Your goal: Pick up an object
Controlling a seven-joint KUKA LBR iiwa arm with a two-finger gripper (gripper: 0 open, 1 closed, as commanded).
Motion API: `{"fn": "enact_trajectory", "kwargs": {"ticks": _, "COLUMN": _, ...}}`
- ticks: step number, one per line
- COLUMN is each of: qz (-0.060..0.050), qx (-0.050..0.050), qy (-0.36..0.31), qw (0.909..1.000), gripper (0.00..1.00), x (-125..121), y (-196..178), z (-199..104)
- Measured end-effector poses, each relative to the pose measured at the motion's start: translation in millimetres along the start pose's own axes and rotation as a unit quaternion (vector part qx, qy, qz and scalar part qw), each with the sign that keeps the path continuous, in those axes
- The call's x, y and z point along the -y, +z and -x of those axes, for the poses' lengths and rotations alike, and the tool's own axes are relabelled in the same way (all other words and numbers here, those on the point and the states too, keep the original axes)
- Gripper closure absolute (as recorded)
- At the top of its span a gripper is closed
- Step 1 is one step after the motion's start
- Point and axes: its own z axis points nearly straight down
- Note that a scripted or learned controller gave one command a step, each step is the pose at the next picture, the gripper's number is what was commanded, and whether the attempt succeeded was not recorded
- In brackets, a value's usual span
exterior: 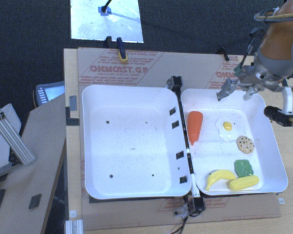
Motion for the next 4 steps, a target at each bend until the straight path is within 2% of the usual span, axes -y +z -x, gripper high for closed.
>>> {"fn": "enact_trajectory", "kwargs": {"ticks": 1, "qz": 0.009, "qx": 0.001, "qy": -0.003, "qw": 1.0000, "gripper": 0.00, "x": -29, "y": -134, "z": -34}}
{"fn": "enact_trajectory", "kwargs": {"ticks": 2, "qz": 0.003, "qx": 0.001, "qy": -0.004, "qw": 1.0000, "gripper": 1.00, "x": -27, "y": -137, "z": -32}}
{"fn": "enact_trajectory", "kwargs": {"ticks": 3, "qz": 0.008, "qx": 0.000, "qy": -0.003, "qw": 1.0000, "gripper": 1.00, "x": -31, "y": -265, "z": -70}}
{"fn": "enact_trajectory", "kwargs": {"ticks": 4, "qz": 0.003, "qx": -0.001, "qy": -0.003, "qw": 1.0000, "gripper": 1.00, "x": -16, "y": -307, "z": -119}}
